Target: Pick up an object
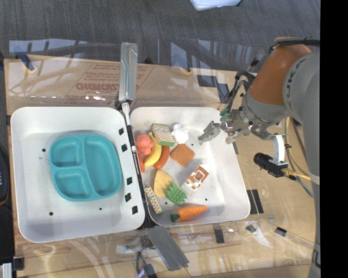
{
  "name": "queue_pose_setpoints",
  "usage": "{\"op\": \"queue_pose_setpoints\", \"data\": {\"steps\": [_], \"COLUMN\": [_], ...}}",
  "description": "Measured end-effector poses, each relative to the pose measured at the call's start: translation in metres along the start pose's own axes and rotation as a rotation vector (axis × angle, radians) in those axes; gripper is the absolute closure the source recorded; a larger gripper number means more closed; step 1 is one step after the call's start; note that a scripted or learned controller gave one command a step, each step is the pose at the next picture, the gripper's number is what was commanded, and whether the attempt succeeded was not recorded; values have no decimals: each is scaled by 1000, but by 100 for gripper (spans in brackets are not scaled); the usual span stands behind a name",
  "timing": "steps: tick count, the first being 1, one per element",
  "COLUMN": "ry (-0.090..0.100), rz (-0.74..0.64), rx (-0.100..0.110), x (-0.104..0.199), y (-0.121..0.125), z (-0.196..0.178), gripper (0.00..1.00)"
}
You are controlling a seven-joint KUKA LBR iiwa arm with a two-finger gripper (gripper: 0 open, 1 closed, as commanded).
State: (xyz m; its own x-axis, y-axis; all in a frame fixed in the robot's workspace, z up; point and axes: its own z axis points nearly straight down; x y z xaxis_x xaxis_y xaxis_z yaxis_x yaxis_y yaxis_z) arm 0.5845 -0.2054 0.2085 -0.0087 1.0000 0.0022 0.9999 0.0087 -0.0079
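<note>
Camera view – I see the gripper [211,132] over the right bin's [237,184] far right part, fingers spread, pinching nothing; toy food pile [168,168] sits left of it.

1. The arm [288,76] runs out past the right edge, so its base and most of its length are cut off there.
2. A white object [215,3] at the top edge is sliced by the frame; no telling what it is.
3. The gripper [209,132] is small and blurry over the right bin [234,184], and its tips merge into one grey shape.
4. The toy pile is crowded: the banana [154,156] partly covers the red piece [143,143], whose shape stays unclear.
5. The print on the small box [196,178] is too fine to read.
6. The desk [81,79] lies under glare, and its red lettering is smeared.
</note>
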Motion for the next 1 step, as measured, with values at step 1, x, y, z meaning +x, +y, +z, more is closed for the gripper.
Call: {"op": "queue_pose_setpoints", "data": {"steps": [1], "ry": [-1], "rz": [-73], "rx": [-4], "x": [40], "y": [-30], "z": [118], "gripper": [0]}}
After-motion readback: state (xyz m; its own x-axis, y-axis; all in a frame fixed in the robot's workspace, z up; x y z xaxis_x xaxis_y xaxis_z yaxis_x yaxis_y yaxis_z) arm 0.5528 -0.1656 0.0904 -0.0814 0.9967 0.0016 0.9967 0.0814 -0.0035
